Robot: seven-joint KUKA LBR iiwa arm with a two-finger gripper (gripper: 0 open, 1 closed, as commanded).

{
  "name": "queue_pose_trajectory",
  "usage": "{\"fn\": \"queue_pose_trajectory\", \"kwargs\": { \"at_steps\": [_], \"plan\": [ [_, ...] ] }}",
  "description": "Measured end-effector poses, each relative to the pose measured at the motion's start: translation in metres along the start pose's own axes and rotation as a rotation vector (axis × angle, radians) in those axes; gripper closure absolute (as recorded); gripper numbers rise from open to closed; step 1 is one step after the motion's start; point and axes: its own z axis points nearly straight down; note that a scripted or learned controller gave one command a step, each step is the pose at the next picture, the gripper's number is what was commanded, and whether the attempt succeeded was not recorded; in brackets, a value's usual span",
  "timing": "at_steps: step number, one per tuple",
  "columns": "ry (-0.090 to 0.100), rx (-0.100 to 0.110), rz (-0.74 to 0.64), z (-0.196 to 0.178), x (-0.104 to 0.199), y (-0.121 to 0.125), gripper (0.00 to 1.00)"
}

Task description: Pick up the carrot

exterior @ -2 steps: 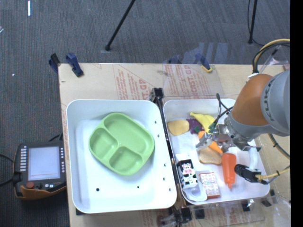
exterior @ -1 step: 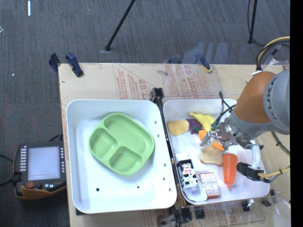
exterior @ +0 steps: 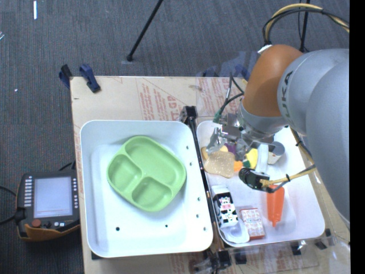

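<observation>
Orange carrot (exterior: 275, 205), green divided plate (exterior: 147, 173), white bins (exterior: 91, 153).

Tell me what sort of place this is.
Probably a robotics lab: a teach pendant lies on the carpeted floor, a tripod stands behind the bench, and two white bins hold toy items.

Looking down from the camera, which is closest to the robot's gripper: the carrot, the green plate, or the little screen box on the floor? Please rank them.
From the gripper:
1. carrot, right bin, just below the gripper.
2. green plate, left bin.
3. screen box, on the floor at far left.
</observation>
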Motion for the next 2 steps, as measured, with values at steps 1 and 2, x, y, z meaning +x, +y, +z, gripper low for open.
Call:
{"fn": "queue_pose_trajectory", "kwargs": {
  "at_steps": [1,2],
  "plan": [
    [-0.007,0.011,-0.291,0.082,-0.071,0.017,1.00],
    [-0.004,0.004,-0.437,0.101,-0.075,-0.003,1.00]
  ]
}}
